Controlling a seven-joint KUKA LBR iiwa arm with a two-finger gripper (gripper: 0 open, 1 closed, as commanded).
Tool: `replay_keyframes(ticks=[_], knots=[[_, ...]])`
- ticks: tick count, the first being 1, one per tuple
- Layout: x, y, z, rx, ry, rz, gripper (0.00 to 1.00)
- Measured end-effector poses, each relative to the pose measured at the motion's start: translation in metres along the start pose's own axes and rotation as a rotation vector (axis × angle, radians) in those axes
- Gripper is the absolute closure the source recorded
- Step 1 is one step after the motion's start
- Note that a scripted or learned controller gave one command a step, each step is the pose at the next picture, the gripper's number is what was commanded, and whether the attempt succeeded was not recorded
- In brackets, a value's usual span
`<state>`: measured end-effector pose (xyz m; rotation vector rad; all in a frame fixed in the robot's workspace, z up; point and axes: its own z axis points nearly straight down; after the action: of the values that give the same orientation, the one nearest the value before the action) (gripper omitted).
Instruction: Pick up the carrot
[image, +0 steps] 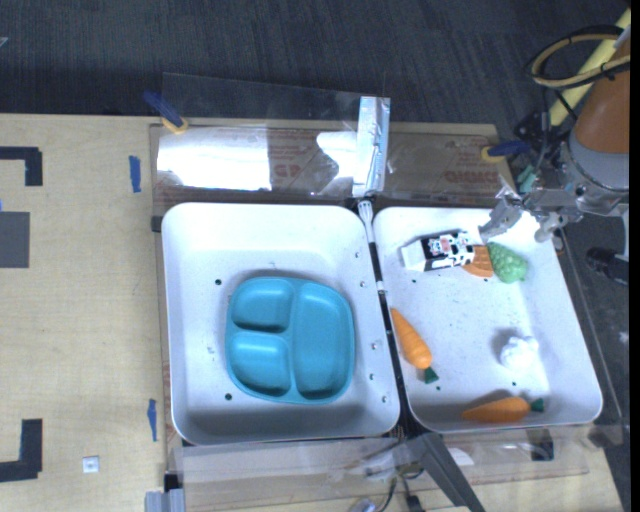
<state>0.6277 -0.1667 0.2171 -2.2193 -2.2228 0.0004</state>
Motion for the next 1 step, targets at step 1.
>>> replay_keyframes(ticks=[1], knots=[[0.0543, -0.0861, 0.0708, 0.004, 0.002, -0.219, 0.00]])
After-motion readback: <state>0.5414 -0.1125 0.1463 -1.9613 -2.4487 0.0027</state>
